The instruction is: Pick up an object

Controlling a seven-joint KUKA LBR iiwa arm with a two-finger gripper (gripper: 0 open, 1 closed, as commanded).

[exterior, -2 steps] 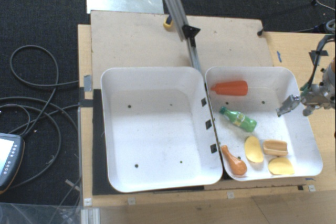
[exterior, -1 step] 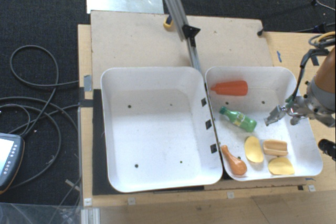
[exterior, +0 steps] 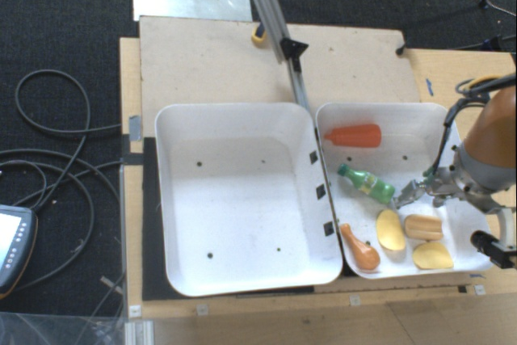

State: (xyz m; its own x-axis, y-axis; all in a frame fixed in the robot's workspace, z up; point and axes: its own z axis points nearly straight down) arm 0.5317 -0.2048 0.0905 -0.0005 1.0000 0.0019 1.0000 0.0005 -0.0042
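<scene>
The right bin (exterior: 420, 115) holds several toy foods. A red-orange carrot-like piece (exterior: 354, 136) lies near its far wall. A green bottle (exterior: 367, 183) lies tilted in the middle. A yellow banana-like piece (exterior: 390, 231), a tan bread roll (exterior: 423, 227), a yellow wedge (exterior: 433, 256) and an orange drumstick (exterior: 359, 247) sit along the near side. My gripper (exterior: 414, 191) reaches in from the right, just right of the green bottle and above the bread roll. Nothing shows between its fingertips.
The left bin (exterior: 174, 198) stands beside the right one, with a shared divider (exterior: 321, 190) between them. A metal pole (exterior: 271, 4) slants over the bench's back. Cables and a pendant (exterior: 12, 242) lie on the floor at the left.
</scene>
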